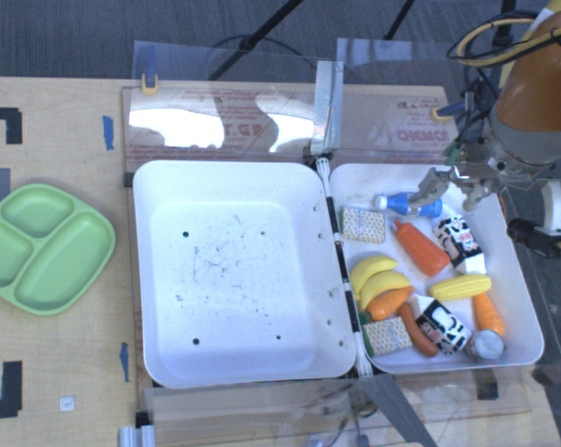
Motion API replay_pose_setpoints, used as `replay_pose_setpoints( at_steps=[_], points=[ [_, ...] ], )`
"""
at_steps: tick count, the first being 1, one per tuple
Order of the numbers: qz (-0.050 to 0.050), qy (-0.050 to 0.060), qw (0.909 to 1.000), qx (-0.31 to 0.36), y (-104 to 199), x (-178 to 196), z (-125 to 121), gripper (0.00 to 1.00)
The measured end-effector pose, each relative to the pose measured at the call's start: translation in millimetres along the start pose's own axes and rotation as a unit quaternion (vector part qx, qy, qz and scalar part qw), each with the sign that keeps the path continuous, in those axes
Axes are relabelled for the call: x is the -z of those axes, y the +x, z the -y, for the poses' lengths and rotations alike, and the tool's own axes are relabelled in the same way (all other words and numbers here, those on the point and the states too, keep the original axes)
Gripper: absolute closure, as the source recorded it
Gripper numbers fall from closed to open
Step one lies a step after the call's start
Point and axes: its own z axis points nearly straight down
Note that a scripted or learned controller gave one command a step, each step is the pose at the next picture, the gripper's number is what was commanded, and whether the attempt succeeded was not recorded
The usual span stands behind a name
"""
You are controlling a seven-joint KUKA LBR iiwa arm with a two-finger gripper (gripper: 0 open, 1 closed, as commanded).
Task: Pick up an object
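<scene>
Two bananas (381, 282), two carrots (422, 248), one corn cob (460, 287).

Yellow bananas (377, 280) — orange bottle (420, 248) — green plate (44, 247)

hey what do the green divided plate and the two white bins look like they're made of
Green divided plate: likely matte plastic, judging by its uniform colour and soft moulded compartments. White bins: probably smooth, slightly glossy plastic with rounded moulded corners; the left one shows faint scuffs.

Robot lab, plywood bench (66, 119) with blue tape marks, two white bins (159, 194) centre, grey arm (532, 91) at two o'clock, tripod legs (290, 12) at twelve
</scene>
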Motion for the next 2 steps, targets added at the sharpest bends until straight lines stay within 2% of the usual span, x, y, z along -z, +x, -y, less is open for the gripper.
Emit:
replay_pose_setpoints(
  at_steps=[1,2],
  points=[
    [0.001,-0.003,0.9953,0.096,-23,-133,47,0.0],
    [0.002,-0.005,0.9954,0.095,-23,-123,46,1.0]
  ],
)
